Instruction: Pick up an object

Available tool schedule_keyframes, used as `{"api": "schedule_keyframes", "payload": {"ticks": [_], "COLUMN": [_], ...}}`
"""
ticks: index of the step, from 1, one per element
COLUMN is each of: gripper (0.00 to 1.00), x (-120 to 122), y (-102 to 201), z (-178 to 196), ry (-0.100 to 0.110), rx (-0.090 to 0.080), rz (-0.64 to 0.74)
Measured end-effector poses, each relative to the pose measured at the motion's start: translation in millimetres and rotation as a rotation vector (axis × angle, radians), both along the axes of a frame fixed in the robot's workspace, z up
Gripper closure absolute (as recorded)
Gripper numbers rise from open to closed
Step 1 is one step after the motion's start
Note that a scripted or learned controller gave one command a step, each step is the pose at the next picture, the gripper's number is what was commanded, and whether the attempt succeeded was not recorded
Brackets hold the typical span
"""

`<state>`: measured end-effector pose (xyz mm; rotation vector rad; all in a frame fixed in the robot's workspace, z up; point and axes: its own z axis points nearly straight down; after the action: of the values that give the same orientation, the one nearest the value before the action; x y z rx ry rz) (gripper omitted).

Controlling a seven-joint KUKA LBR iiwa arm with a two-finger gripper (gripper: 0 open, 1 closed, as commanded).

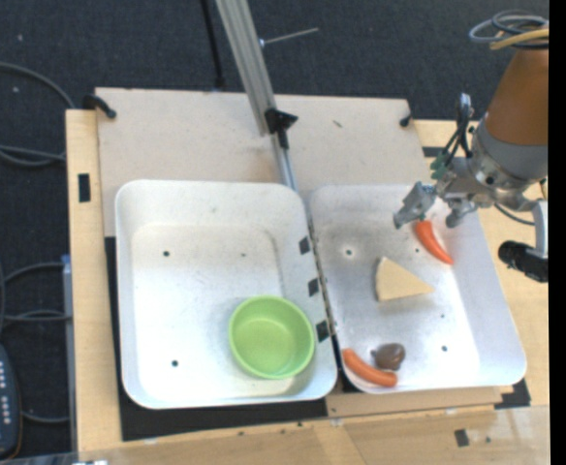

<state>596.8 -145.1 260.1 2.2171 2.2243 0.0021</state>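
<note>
**Claw over right bin with an orange carrot-like piece between its fingers**

Hidden / unclear: the arm [518, 114] is cut off at the view's right side, only the orange band and grey wrist show. The small dark brown lump [390, 356] in the right bin is too blurry to name. The upper end of the orange piece is covered by the claw, so its full length is hard to read. A dark device at the bottom left corner is cut off by the frame.

Claw [436, 209]: 2 fingers spread part way, 1 on each side of the top of an orange carrot-shaped piece [435, 243]. The piece hangs tilted from between them, lower end pointing toward the bin's right wall. It looks gripped; whether its tip touches the bin floor, cannot tell.

Right bin [487, 308] also holds a tan wedge [399, 282] near the middle, just left of and below the gripped piece, and a 2nd orange carrot-like piece [370, 368] at the front edge, touching the brown lump.

Left bin [167, 221] holds 1 green bowl [271, 335], upright, near its front right corner.

Both bins sit side by side on the counter [215, 134]; a metal rail [249, 56] slants across its back.
</note>
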Motion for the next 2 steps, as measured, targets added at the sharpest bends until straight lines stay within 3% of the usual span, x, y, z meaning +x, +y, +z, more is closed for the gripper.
{"api": "schedule_keyframes", "payload": {"ticks": [1, 2], "gripper": [0.00, 0.00], "x": [0.1, -2.0], "y": [0.2, -11.1], "z": [0.0, -56.9], "ry": [0.000, 0.006], "rx": [0.001, -0.002], "rz": [0.000, -0.005]}}
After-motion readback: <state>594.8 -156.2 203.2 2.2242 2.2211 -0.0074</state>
